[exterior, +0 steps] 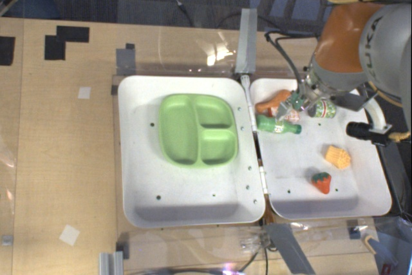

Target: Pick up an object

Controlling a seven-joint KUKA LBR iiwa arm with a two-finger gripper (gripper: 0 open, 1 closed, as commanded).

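**Claw down among the toys at the back of the right bin**

The claw point(297, 106) sits low over the back left part of the right bin point(367, 203), in a small cluster of things. Whether its fingers are apart, together or closed on anything cannot be told: the tip is a blur of grey and pink against the clutter.

Touching or just beside the claw on its left is an orange carrot-like toy point(273, 100), lying at a slant near the bin's back left corner. Just in front of that lies a green bottle point(278, 127) on its side, pointing across the bin, with its left end close to the wall between the two bins. On the claw's right, under the wrist, is a small green can point(324, 110) with a pale label, partly hidden by the arm.

Well apart from this cluster, toward the front of the same bin, a yellow-orange cracker-like block point(338, 156) rests flat on the white floor. Near it, closer to the front edge, stands a red strawberry point(322, 182) with a green top.

The arm point(351, 42) reaches in from the right, its orange band above the grey wrist.

The left bin point(138, 196) holds a green divided tray point(197, 130), roughly in its middle, with one long compartment on the left and two smaller ones on the right.

Both bins sit side by side on the pale wooden bench point(58, 158).
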